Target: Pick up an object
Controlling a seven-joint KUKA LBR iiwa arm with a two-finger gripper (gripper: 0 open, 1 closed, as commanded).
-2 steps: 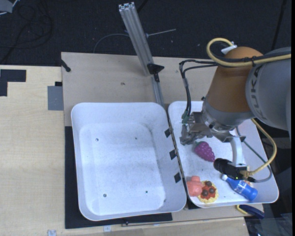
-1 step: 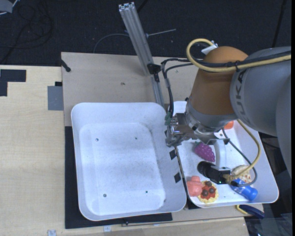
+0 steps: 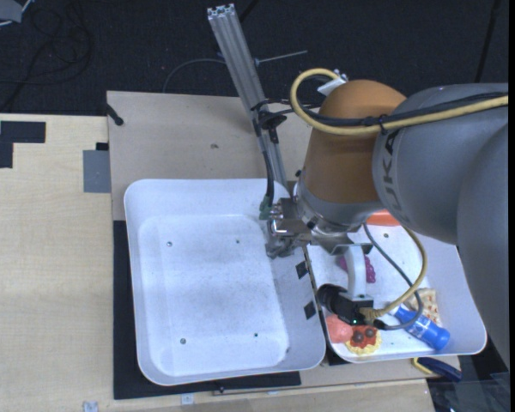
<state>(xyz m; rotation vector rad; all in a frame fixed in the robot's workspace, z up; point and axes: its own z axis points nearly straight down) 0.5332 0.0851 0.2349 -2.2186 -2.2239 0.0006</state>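
A light wooden bench (image 3: 43, 256) holds two white bins side by side. The left bin (image 3: 208, 294) sits on a black mat (image 3: 122, 316), touching the right bin (image 3: 463, 316).

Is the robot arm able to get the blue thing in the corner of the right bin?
Probably yes. The blue object lies in the open near the right bin's front edge, with nothing on top of it. The arm hangs over that same bin, so it looks close enough, though a cable loops nearby.
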